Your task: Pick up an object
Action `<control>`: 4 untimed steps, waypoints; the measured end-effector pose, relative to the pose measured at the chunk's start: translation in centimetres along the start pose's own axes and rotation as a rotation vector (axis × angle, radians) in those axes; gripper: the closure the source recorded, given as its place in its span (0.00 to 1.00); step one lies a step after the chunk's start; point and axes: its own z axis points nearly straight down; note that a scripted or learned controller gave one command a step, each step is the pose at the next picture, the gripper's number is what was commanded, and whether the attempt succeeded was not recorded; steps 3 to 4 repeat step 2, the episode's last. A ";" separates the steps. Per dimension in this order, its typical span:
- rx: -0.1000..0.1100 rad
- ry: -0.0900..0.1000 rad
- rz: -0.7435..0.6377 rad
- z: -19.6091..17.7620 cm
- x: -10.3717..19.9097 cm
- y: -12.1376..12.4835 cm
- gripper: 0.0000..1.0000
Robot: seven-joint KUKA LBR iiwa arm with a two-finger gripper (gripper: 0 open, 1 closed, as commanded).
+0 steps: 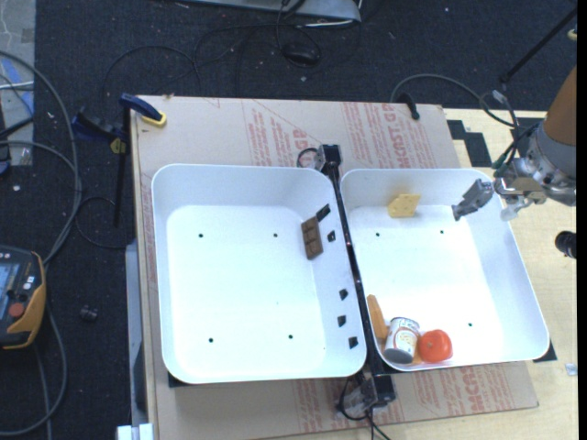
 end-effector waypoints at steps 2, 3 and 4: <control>0.002 0.000 -0.001 1.2 -0.1 4.5 0.00; 0.002 0.000 -0.001 1.2 -0.1 4.5 0.00; 0.002 0.000 -0.001 1.2 -0.1 4.5 0.00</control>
